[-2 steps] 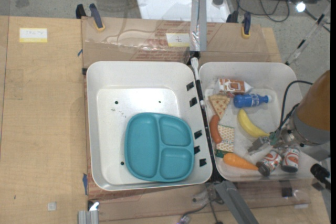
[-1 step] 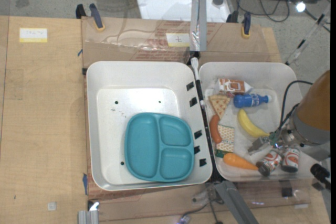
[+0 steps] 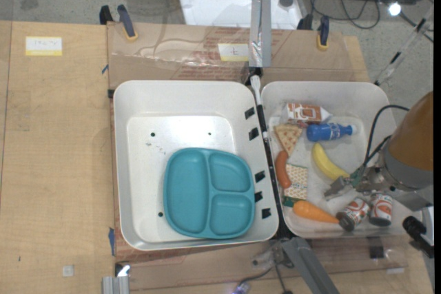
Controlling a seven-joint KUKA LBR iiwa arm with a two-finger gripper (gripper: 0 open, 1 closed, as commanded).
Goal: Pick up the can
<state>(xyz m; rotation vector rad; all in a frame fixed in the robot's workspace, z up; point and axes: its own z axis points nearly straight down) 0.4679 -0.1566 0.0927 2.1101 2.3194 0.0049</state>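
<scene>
In the camera view the arm is reaching in from the right and hanging low over the near right corner of the right bin (image 3: pixel 386 94), with the gripper (image 3: pixel 348 184) sitting just above the clutter there; its metal fingers (image 3: pixel 335 187) are pointing left and standing slightly apart, with nothing between them. The can (image 3: pixel 353 211) is lying on its side on the bin floor just near of the gripper, beside a second, similar can (image 3: pixel 380 208) to its right, and it is resting against the bin's near wall. A carrot (image 3: pixel 315 211) is lying to its left, a banana (image 3: pixel 326 162) farther back, and a blue bottle (image 3: pixel 329 132) beyond that. The left bin (image 3: pixel 131 148) is holding a teal divided plate (image 3: pixel 208 193). Judging by this, the approach is nearly done, but the grasp and the lift are both left: the can is not yet off the floor.
</scene>
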